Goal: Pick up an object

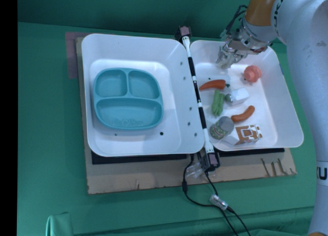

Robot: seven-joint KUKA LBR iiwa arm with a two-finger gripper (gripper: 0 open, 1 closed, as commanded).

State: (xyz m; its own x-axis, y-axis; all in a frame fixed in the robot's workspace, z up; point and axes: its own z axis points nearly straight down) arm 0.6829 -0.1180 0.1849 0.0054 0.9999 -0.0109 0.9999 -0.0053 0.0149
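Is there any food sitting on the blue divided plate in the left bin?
No, the blue divided plate has nothing in its three compartments; the carrot and the other food items lie in the right bin.

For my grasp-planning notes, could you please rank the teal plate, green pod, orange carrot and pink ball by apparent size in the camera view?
1. teal plate, by far.
2-3. green pod and orange carrot: similar length, too close to rank.
4. pink ball.

Two white bins [102,45]; one teal plate [127,99]; seven food items [231,104].
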